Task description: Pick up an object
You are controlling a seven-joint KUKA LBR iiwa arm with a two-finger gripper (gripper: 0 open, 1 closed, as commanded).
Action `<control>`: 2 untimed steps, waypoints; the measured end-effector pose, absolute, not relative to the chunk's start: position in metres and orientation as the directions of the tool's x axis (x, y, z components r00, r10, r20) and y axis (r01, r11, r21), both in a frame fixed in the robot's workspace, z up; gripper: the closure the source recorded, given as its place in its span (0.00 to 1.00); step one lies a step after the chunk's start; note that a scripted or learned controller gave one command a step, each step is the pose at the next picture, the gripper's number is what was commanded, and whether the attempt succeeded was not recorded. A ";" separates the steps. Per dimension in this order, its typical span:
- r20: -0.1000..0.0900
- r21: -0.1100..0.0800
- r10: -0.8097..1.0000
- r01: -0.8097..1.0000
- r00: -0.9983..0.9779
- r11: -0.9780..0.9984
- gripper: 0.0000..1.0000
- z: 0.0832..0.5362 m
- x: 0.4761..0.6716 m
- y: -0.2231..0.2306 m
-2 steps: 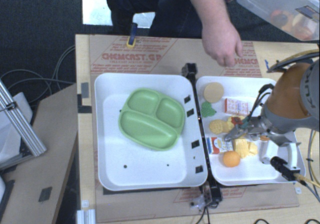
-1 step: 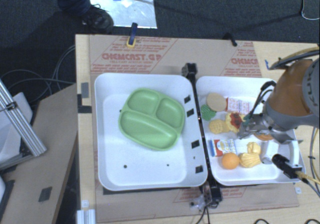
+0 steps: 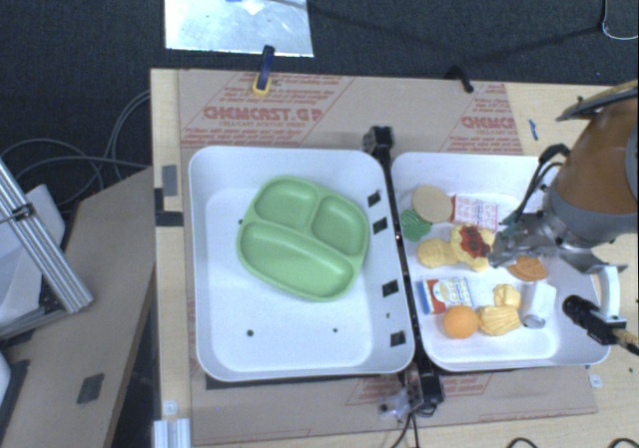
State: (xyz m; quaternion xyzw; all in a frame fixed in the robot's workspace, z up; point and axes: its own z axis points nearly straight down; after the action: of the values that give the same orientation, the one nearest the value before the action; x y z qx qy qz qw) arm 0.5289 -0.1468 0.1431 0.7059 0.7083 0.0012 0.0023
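Cardboard-topped bench [image 3: 329, 102] carries your two bins; gripper [image 3: 504, 248] sits low right over crowded toys [image 3: 469, 276], jaw state indiscernible.

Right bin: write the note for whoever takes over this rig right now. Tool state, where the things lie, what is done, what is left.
Tool: down in the right bin, over the middle of the pile; whether it grips anything cannot be told from this view.
Things: all toy food lies in the right bin, including an orange, a round tan cookie, a yellow piece and a small white carton.
Left bin: holds a green divided plate.
Done: arm has reached the pile.
Left: get one object between the fingers and lift it clear.
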 end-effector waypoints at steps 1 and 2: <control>-0.001 0.006 1.000 1.000 -0.004 0.004 1.00 0.197 0.522 -0.141; -0.001 0.004 1.000 1.000 -0.005 0.005 1.00 0.226 0.524 -0.141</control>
State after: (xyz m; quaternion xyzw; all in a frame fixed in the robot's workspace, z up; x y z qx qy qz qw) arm 0.5238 -0.1406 0.2257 0.7054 0.7088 0.0011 0.0019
